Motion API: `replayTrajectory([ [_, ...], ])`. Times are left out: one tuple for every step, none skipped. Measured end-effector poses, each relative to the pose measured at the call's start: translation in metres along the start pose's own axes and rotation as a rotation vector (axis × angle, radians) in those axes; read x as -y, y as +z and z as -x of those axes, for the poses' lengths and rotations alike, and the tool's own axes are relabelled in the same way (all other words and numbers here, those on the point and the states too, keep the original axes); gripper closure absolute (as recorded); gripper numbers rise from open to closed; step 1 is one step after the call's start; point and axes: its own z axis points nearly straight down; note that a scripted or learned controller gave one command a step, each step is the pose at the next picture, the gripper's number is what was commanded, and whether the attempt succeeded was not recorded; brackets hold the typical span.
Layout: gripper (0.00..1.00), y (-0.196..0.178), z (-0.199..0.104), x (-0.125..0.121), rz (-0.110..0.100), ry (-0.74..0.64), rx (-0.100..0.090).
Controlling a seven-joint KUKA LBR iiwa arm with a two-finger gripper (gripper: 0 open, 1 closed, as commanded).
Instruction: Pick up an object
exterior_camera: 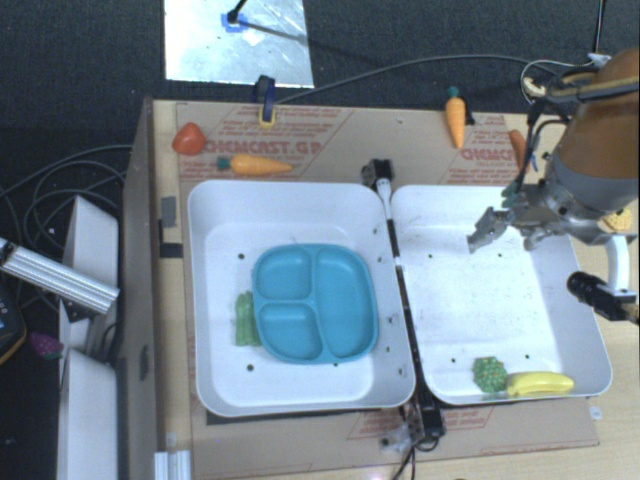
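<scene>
Gripper (489, 230), aperture not discernible, is positioned right of centre; banana (540, 382), lying left-right, is located below it, lower right.

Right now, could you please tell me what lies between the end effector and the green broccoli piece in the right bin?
In the camera view, only bare white bin floor separates the end effector from the broccoli.
</scene>
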Motion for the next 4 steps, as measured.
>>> replayTrajectory([
  [0.0, 0.108, 0.022, -0.055, -0.003, 0.001, 0.0],
  [1.0, 0.095, 0.022, -0.056, 0.003, 0.0, 0.001],
  [0.0, 0.095, 0.022, -0.056, 0.003, 0.0, 0.001],
  [0.0, 0.154, 0.042, -0.106, -0.001, -0.001, 0.0],
])
